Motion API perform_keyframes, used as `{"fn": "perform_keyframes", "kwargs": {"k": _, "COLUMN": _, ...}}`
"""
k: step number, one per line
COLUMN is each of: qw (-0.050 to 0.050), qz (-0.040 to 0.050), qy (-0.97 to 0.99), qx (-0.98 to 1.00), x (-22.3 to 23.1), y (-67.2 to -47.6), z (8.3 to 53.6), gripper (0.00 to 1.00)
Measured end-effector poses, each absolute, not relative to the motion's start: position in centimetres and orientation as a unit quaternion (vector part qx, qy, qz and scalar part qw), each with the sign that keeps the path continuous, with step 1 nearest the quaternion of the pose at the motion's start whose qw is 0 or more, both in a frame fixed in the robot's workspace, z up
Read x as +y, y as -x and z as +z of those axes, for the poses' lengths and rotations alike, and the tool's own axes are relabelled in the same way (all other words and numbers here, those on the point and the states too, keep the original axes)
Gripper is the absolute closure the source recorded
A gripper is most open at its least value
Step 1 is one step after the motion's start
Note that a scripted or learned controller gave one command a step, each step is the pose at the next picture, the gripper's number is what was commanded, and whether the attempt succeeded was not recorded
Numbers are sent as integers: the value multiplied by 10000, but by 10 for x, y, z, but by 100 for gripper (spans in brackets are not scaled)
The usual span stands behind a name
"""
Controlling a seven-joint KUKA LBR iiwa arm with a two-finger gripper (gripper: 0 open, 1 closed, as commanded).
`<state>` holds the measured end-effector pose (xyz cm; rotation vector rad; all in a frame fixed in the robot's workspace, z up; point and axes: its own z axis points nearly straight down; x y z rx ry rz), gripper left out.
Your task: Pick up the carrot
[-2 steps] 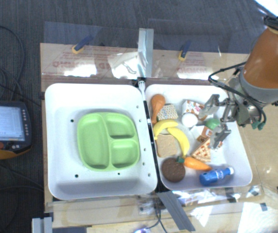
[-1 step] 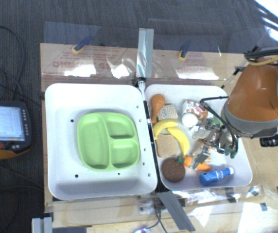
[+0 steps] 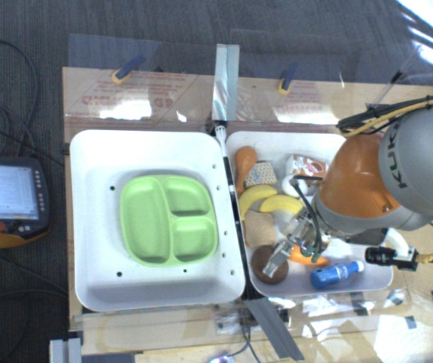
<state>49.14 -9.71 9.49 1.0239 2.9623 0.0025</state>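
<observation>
The carrot (image 3: 313, 259) is a small orange piece lying near the front of the right bin (image 3: 368, 282), partly covered by my gripper. My gripper (image 3: 293, 248) is low in that bin, directly over the carrot's left end. It is open: one finger (image 3: 278, 261) reaches out over a brown round object (image 3: 264, 266) and the other sits by the carrot. I cannot tell if the carrot is touched. The grey and orange arm (image 3: 360, 184) covers the bin's right part.
A blue bottle (image 3: 336, 273) lies right beside the carrot. A banana (image 3: 266, 199), a tan lump (image 3: 256, 228), a speckled item (image 3: 260, 174), an orange-brown item (image 3: 245, 159) and a red-white packet (image 3: 308, 165) crowd the right bin. The left bin (image 3: 95, 165) holds a green divided plate (image 3: 169, 218).
</observation>
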Motion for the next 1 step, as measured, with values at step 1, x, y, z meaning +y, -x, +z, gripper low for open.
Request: {"fn": "perform_keyframes", "kwargs": {"k": 1, "qw": 81, "qz": 13, "qy": -3260, "qx": 9453, "x": -97, "y": -494, "z": 107, "gripper": 100}}
